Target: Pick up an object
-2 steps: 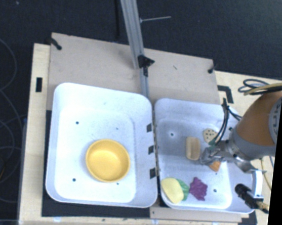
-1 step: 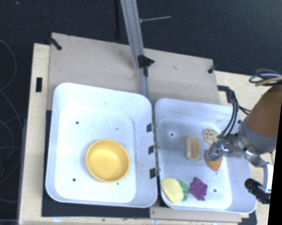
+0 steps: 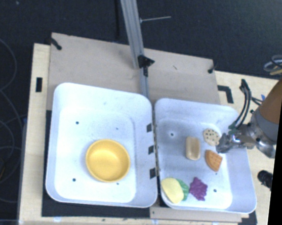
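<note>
In the right bin (image 3: 181, 114) lie a tan block (image 3: 193, 148), a round speckled cookie (image 3: 210, 136), an orange wedge (image 3: 213, 160), a purple grape bunch (image 3: 198, 188) and a yellow-green piece (image 3: 173, 190). My gripper (image 3: 225, 145) hangs at the bin's right side, just right of the cookie and above the orange wedge. I see nothing held between its fingers.
The left bin (image 3: 75, 106) holds a yellow bowl (image 3: 107, 160). A grey metal pole (image 3: 133, 27) slants in from the top toward the gap between the bins. Cables run beside the arm at the right edge.
</note>
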`<state>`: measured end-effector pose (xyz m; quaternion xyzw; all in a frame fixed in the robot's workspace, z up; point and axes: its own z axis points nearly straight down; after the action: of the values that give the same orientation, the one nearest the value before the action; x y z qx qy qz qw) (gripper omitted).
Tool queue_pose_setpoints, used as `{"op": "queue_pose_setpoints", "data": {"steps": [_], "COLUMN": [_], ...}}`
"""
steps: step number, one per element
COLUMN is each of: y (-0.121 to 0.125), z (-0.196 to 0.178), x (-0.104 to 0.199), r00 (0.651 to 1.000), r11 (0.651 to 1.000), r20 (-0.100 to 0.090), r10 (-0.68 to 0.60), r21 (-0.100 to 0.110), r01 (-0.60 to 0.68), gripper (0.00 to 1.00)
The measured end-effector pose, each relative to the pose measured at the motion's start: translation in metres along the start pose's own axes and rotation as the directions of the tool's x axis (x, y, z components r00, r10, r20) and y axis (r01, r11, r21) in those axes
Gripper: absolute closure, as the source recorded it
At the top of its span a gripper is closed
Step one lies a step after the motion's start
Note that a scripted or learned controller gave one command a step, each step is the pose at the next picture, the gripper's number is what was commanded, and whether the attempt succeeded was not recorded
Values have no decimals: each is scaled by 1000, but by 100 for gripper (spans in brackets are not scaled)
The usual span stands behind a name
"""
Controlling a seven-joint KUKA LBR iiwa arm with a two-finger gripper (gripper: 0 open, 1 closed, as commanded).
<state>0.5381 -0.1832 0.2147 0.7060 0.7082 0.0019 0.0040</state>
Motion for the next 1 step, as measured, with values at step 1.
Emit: {"op": "queue_pose_setpoints", "data": {"steps": [1], "y": [7], "z": [4], "x": [57], "r00": [1000], "r11": [1000], "r20": [-4], "r10": [-4], "r21": [7], "r01": [5], "gripper": [100]}}
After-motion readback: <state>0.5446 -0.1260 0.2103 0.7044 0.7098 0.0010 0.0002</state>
